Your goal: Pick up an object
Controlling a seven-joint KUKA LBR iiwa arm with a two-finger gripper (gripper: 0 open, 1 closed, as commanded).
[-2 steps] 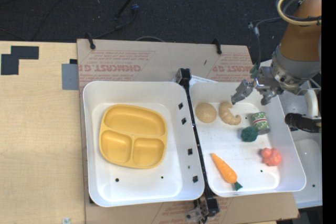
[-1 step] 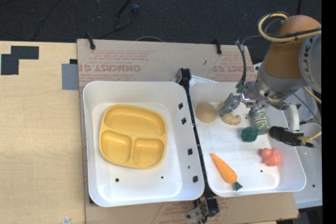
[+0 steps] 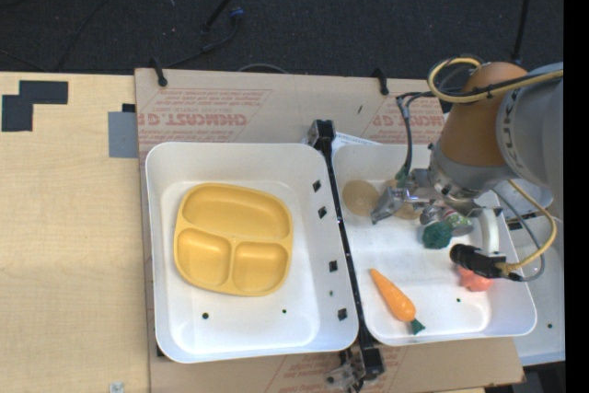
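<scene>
Grey arm's two-finger gripper (image 3: 391,202) hovers low in the right white bin (image 3: 515,319), whether parted or closed I cannot tell, beside a round tan disc (image 3: 360,195). Orange toy carrot (image 3: 394,294) lies nearer the front; yellow divided plate (image 3: 234,237) sits in the left bin (image 3: 161,189).

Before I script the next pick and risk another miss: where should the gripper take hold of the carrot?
Grip the carrot across its thick orange middle, coming straight down. It lies flat and diagonal in the right bin, clear of other items; jaws should close across its narrow width.
</scene>
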